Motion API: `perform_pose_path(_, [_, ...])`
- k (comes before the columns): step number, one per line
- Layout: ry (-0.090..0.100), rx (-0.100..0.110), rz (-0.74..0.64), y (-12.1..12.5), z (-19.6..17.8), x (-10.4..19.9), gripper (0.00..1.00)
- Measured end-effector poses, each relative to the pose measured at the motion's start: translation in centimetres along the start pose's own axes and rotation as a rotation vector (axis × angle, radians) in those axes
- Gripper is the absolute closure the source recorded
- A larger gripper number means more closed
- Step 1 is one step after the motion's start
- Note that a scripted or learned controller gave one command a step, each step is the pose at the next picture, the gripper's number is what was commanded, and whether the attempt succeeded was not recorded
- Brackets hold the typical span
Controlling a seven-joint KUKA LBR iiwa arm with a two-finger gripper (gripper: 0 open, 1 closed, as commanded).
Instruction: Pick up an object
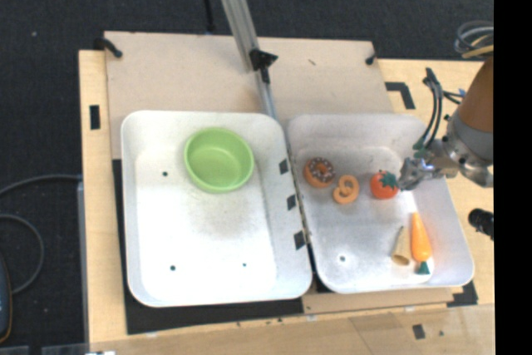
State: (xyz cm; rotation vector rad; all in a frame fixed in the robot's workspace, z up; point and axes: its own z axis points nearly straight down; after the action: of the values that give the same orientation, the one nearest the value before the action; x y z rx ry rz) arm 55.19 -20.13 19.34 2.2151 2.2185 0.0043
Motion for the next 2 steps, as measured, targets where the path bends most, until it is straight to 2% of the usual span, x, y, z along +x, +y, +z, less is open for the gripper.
perform_pose_path(1, [0.000, -0.001, -0.002, 0.88, -5.47, 0.65, 1.00])
perform_pose_path(2, [0.002, 0.003, -0.003, 0.97, -6.27, 0.56, 1.00])
